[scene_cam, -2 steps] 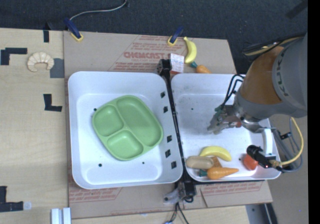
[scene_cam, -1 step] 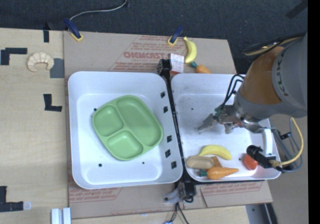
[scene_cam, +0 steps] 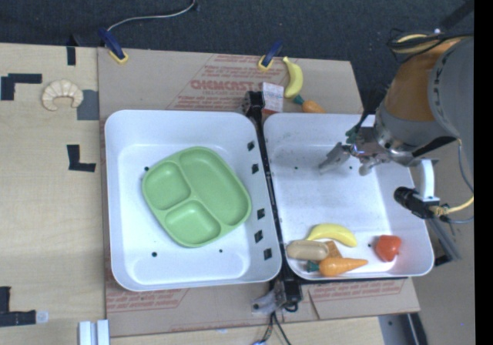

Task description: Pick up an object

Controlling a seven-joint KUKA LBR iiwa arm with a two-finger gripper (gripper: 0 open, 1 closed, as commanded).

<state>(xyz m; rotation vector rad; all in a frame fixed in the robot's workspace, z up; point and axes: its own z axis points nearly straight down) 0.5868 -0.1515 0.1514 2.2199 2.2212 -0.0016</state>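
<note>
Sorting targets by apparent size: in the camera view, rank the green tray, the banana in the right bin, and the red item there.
1. Green tray, by far largest.
2. Banana.
3. Red item, smallest.

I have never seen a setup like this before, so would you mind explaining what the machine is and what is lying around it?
This is a single picture from a camera fixed above a bench, looking down at a slant. The grey machine with the orange band is a robot arm reaching in from the right. Its pincer hangs over the right white bin with nothing between its fingers. Its job is to pick something up. At the near edge of that bin lie toy foods: a banana, a carrot, a sausage-like piece and a red tomato-like piece. The left bin holds a green divided plate. A second banana and a croissant lie outside the bins.
</note>
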